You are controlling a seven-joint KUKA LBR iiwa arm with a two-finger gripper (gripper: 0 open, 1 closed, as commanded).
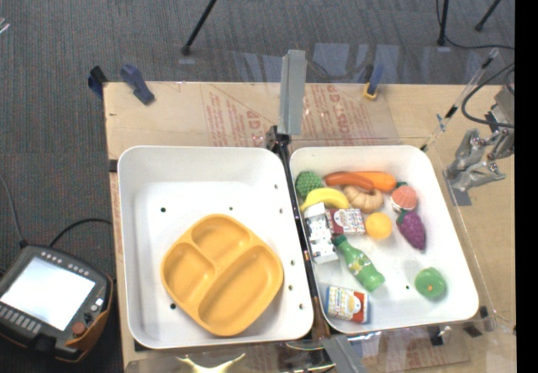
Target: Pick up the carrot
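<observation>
Pincer (479, 160) parked off the right bin's (445, 186) edge; spread unreadable. Carrot (363, 180) lies well apart, toward the bins' divide, wedged among banana (324, 197) and pretzel (363, 196), complicating approach.

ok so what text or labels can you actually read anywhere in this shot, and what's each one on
Nothing reads cleanly here.
Red printing on the cardboard sheet behind the bins: upside down and faint, too blurred to quote.
Label on the small carton: too small to read.
Label on the pouch: colours show, no legible words.
Label on the red packet: blurred.
Screen of the handheld controller: washed out, nothing legible.
</observation>
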